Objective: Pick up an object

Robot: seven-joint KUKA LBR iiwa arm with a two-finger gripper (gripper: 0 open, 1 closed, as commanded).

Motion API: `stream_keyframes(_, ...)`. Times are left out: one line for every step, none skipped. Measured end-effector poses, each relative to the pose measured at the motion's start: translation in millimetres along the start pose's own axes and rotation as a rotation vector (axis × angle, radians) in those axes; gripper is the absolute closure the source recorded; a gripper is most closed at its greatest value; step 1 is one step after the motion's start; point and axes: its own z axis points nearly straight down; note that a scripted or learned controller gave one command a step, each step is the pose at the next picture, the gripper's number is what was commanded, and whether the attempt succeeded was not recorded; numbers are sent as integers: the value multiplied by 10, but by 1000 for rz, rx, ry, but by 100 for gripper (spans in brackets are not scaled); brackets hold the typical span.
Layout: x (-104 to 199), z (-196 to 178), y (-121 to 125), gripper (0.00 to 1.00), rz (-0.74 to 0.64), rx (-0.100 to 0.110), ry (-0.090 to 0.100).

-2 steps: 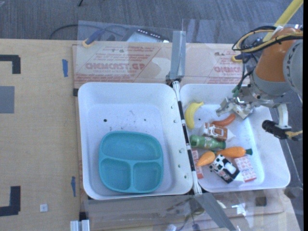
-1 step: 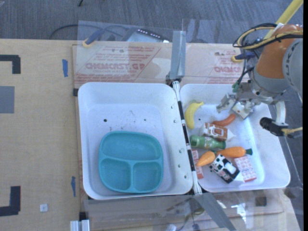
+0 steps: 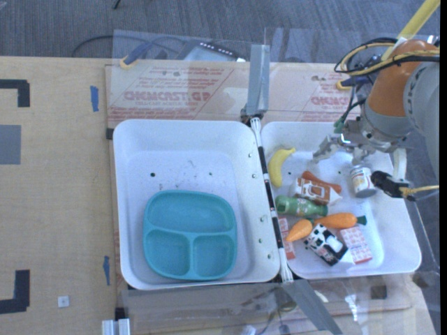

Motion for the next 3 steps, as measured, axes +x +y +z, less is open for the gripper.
stream_keyframes(16, -100, 7, 100, -4, 0, -1)
stream_keyframes(18, -99, 7, 0, -4, 0, -1)
stream_keyframes(66, 20, -345, 0, 24, 6, 2)
